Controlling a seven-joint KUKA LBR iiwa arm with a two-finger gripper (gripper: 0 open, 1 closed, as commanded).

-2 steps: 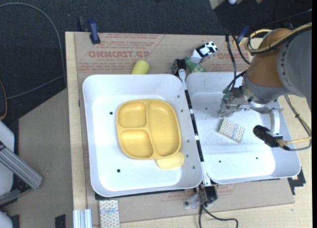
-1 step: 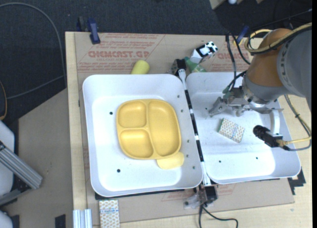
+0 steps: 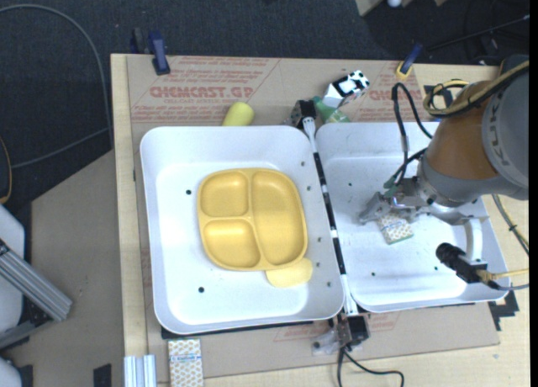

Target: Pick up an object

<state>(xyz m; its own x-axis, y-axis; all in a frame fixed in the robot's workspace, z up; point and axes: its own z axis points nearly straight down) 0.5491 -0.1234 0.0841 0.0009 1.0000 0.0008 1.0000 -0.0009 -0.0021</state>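
Note:
My gripper (image 3: 389, 209) hangs low over the middle of the right bin (image 3: 361, 158), with the arm coming in from the right. A small pale square piece with a checked pattern (image 3: 395, 230) lies on the bin floor just below and in front of the gripper, touching or nearly touching it. I cannot tell whether the gripper holds it. In the left bin (image 3: 168, 209) sits a yellow divided plate (image 3: 250, 217). A pale yellow flat piece (image 3: 291, 274) pokes out from under the plate's near right edge.
Behind the bins on the cardboard lie a yellow rounded object (image 3: 239, 113) and a green, white and black item (image 3: 340, 95). Blue clamps (image 3: 157, 51) grip the board's far edge. A ridge (image 3: 326, 209) divides the two bins.

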